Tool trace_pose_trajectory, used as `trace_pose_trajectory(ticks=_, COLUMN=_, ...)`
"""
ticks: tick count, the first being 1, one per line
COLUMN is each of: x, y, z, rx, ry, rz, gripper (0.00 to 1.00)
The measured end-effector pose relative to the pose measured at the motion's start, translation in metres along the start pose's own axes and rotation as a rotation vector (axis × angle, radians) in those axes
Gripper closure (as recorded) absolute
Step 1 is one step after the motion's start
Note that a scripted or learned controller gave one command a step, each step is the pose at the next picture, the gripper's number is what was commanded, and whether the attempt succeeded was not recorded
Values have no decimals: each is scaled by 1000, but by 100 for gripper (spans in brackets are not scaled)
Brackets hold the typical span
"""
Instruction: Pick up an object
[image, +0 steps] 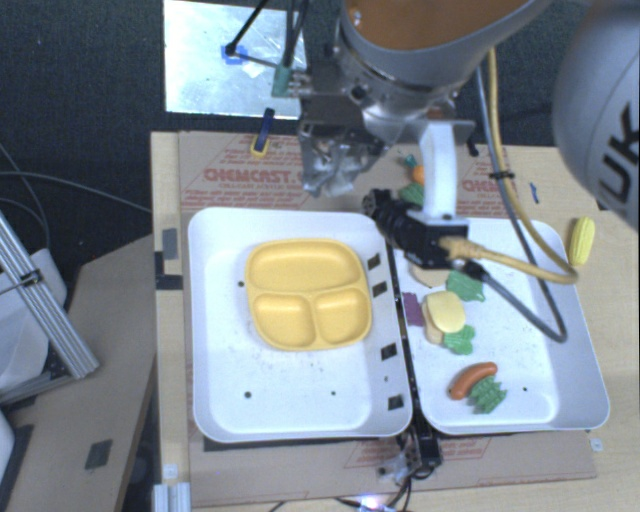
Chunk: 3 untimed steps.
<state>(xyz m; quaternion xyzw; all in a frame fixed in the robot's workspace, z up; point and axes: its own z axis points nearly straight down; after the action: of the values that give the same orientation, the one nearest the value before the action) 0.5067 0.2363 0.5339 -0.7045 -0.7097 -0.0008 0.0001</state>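
My gripper hangs over the far edge of the left bin, above the cardboard behind it; nothing shows in it. The left bin holds a yellow divided tray. In the right bin lie a yellow and green sandwich toy, an orange sausage with a green leafy piece beside it, and another green piece near a tan disc. A yellow corn cob rests at the right bin's far right rim.
A black fitting with a yellow hose and a grey cable crosses the back of the right bin. A small orange and green toy lies behind it. Metal framing stands at the left.
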Motion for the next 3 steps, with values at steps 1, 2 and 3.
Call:
trace_pose_trajectory(ticks=1, x=-15, y=17, z=43, rx=2, ry=-2, rz=8, gripper=100)
trace_pose_trajectory(ticks=2, x=-102, y=16, z=202, rx=16, ry=-8, rz=16, gripper=100)
trace_pose_trajectory(ticks=3, x=-114, y=76, z=256, rx=1, ry=-3, rz=9, gripper=100)
